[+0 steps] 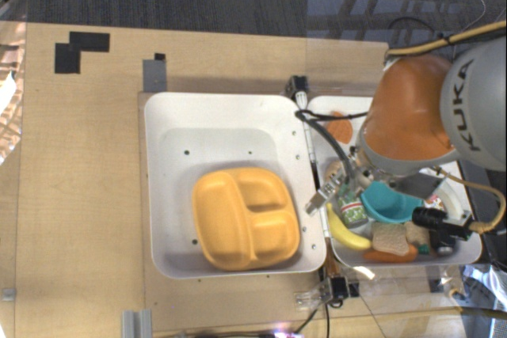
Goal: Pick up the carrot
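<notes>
The yellow tray [247,215] lay in the left bin [170,123]. In the right bin [467,249], the carrot [390,256] lay at the near wall, touching the bread [390,236] beside the banana [347,231]. The gripper [342,184] hung above; whether it was closed could not be told. Descending, it risked catching the bread or the teal cup [388,203] instead.

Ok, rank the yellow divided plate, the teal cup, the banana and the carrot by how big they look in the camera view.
1. Yellow divided plastic plate, clearly largest.
2. Yellow banana and teal plastic cup: too close to rank, and the arm hides part of both.
3. Orange carrot, seemingly smallest, though a slice of bread hides part of it.
</notes>
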You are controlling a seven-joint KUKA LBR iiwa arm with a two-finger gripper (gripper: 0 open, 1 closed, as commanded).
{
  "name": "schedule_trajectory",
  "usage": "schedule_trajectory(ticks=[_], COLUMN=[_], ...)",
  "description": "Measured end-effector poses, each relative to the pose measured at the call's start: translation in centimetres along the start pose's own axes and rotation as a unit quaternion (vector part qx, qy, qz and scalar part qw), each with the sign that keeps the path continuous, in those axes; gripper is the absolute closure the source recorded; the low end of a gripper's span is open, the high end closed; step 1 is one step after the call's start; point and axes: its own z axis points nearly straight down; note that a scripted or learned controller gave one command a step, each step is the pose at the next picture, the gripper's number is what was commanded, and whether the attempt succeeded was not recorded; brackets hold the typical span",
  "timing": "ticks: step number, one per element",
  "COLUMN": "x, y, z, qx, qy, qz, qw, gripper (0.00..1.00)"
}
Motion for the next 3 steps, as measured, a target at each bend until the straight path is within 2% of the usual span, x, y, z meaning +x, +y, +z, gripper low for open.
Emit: schedule_trajectory(ticks=[1, 2, 3], x=[-10.7, -5.7, 4.6], y=[1.0, 6.6, 2.6], z=[-0.1, -0.1, 0.0], qx=[0.000, -0.001, 0.000], qy=[-0.005, -0.002, 0.000], qz=[0.030, 0.007, -0.149], qw=[0.9995, 1.0000, 0.9888], gripper=[0.00, 0.00, 0.00])
